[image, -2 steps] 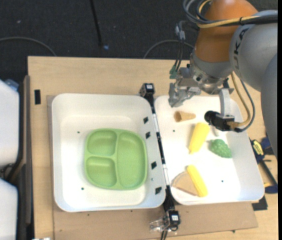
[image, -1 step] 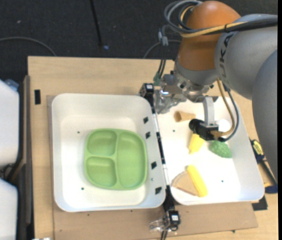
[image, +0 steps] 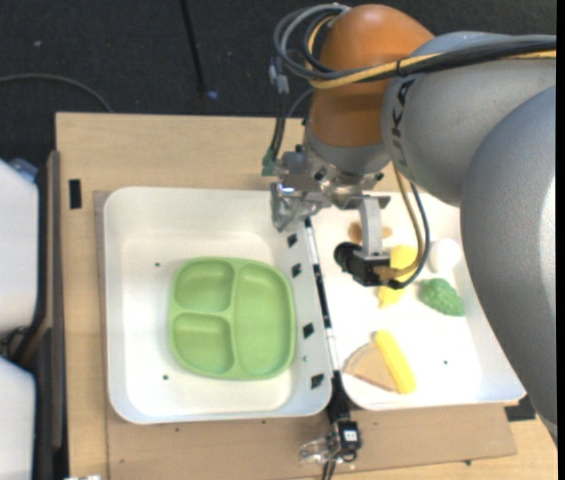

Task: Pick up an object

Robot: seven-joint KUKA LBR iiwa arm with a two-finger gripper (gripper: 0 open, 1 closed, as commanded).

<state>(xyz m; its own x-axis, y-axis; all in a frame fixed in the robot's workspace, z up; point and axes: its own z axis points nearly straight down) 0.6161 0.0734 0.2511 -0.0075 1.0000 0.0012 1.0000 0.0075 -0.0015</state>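
Observation:
My gripper (image: 290, 211) hangs over the far end of the ridge where the two bins meet, under the orange wrist band. Nothing shows in its grasp. The right bin (image: 462, 383) holds a small yellow piece (image: 394, 276) and a green leafy toy (image: 442, 296) near its middle. A yellow stick (image: 394, 360) lies across a tan wedge (image: 364, 370) at its front. A tan-orange item (image: 373, 233) is partly hidden behind the wrist hardware, and a white object (image: 446, 255) sits by the arm's edge.
A green divided plate (image: 232, 318) lies in the left bin (image: 132, 228), to the front left of the gripper. The grey arm covers the right bin's far right part. The wooden bench (image: 162, 148) surrounds both bins.

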